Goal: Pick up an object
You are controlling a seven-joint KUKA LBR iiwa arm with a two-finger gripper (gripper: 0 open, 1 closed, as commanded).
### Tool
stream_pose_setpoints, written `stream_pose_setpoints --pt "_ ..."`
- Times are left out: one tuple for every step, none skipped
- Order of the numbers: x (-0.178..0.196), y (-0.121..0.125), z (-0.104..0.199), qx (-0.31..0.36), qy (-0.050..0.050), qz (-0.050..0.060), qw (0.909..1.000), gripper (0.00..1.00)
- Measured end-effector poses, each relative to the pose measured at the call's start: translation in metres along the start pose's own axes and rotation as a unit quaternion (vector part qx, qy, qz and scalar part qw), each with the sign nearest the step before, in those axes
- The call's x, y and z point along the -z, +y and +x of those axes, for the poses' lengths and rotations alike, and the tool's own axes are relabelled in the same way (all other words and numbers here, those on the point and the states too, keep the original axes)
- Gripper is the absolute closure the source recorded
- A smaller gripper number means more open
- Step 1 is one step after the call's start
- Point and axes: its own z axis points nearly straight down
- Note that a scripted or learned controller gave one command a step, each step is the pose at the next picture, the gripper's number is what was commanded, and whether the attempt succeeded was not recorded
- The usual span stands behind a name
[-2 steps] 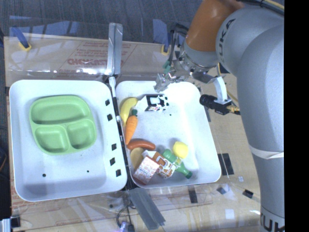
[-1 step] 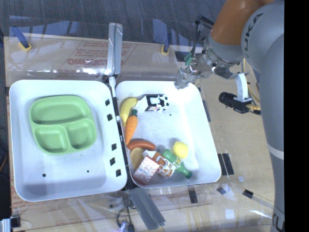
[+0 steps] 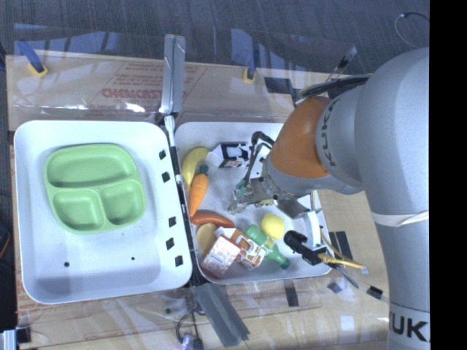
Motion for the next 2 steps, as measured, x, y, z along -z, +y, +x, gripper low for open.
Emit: stream_pose_setpoints --pt "0.0 0.0 0.0 0.0 0.0 0.0 1.0 0.0" --pt "0.0 -0.011 0.004 -0.042 0.0 0.0 0.9991 0.0"
